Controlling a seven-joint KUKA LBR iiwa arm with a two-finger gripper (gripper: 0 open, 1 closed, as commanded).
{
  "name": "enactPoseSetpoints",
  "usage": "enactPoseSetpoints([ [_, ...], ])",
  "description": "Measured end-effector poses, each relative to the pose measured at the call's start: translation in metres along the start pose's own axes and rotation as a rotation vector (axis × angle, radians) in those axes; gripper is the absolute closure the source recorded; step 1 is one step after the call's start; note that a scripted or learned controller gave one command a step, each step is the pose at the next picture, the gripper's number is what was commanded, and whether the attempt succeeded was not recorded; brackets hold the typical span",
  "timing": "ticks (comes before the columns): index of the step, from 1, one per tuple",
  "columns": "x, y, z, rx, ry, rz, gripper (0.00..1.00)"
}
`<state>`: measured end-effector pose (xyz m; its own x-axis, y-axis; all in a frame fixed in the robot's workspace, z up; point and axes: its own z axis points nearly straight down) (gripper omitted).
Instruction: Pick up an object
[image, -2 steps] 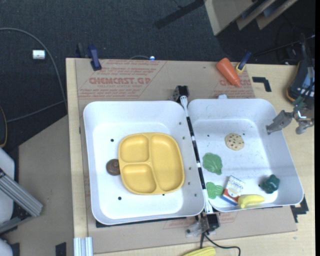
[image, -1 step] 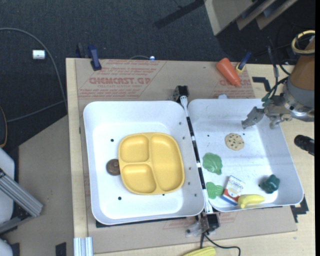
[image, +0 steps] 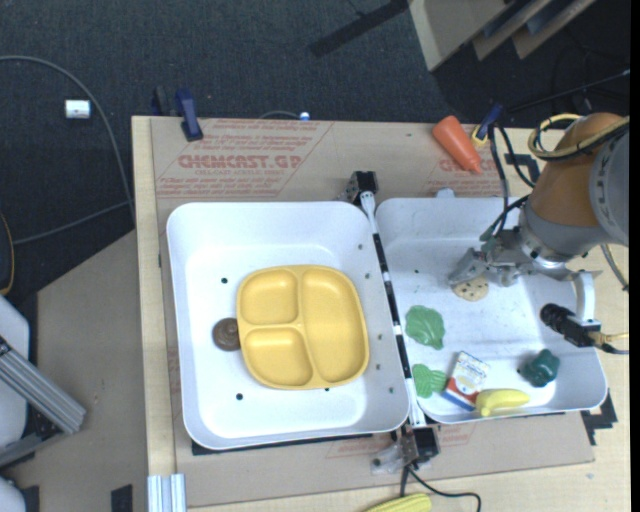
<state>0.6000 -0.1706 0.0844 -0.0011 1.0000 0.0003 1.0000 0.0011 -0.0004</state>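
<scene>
My gripper (image: 478, 272) hangs low over the middle of the right bin (image: 425, 215), its metal fingers spread just above a round tan cookie (image: 468, 290). Nothing sits between the fingers. Other pieces in that bin are a green leaf-shaped item (image: 425, 326), a smaller green piece (image: 428, 379), a small white and red box (image: 465, 374), a yellow banana (image: 500, 401) and a dark green object (image: 541, 368). The grey arm with its orange band (image: 570, 185) comes in from the right.
The left bin (image: 200, 250) holds a yellow divided plate (image: 300, 326) with a brown round item (image: 226, 333) at its left edge. An orange carrot-like object (image: 458, 145) lies on the bench behind the right bin. Cables run at the far right.
</scene>
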Motion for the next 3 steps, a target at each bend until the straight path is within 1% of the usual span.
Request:
enactPoseSetpoints([
  [1, 0.0, 0.004, -0.015, -0.011, -0.001, -0.001, 1.0],
  [2, 0.019, -0.029, -0.059, 0.001, 0.001, 0.0, 1.0],
  [3, 0.018, -0.029, -0.059, 0.001, 0.001, 0.001, 0.0],
])
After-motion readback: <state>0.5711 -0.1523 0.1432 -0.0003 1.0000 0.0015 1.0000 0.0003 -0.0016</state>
